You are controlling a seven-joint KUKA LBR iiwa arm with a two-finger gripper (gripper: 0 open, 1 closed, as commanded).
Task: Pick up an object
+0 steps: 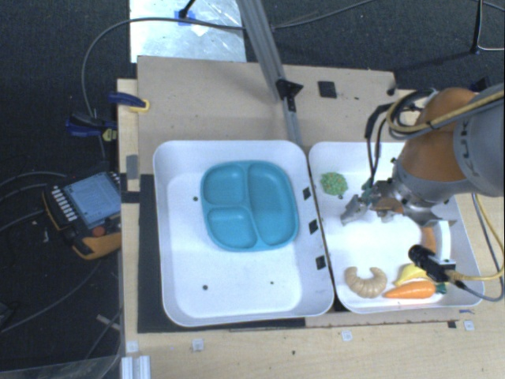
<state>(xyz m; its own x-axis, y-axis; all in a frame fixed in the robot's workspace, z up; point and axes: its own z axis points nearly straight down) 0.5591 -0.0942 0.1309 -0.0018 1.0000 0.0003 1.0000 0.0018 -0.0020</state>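
My gripper (pixel 353 209) hangs over the upper middle of the right bin (pixel 379 247), pointing left and down. A green broccoli-like piece (pixel 334 183) lies just up and left of it, apart from it. At the bin's front edge lie a tan croissant (pixel 366 281), a yellow piece (pixel 410 272) and an orange carrot (pixel 410 291), close together. I see nothing in the gripper. The arm's orange band (pixel 438 144) covers the bin's right side.
The left bin (pixel 181 275) holds a blue divided plate (pixel 249 204). A grey pole (pixel 264 46) slants in from the top toward the gap between the bins. Black cables (pixel 430 260) trail over the right bin's front right corner.
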